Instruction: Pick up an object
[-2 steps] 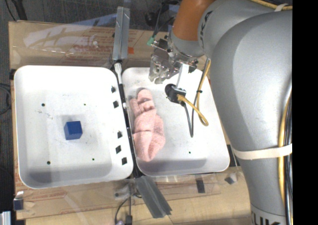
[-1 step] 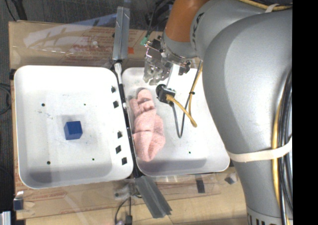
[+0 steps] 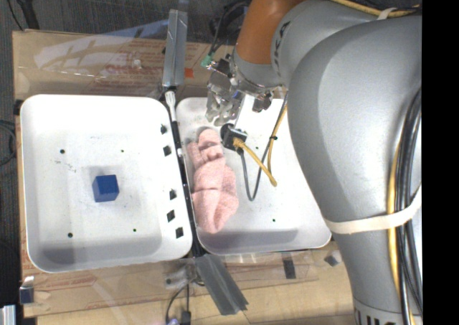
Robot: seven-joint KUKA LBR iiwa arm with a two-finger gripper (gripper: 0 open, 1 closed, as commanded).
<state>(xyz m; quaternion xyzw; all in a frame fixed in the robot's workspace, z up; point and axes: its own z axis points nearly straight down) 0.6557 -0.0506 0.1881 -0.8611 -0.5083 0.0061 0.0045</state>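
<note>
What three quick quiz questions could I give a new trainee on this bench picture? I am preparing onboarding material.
1. True or false: the blue cube lies in the left bin.
2. Which thing lies in the right bin? A. pink cloth B. green ball C. metal spoon
3. Fill in: the gripper hangs over the far end of the ____ bin.

Key: 1 true; 2 A; 3 right.
</note>
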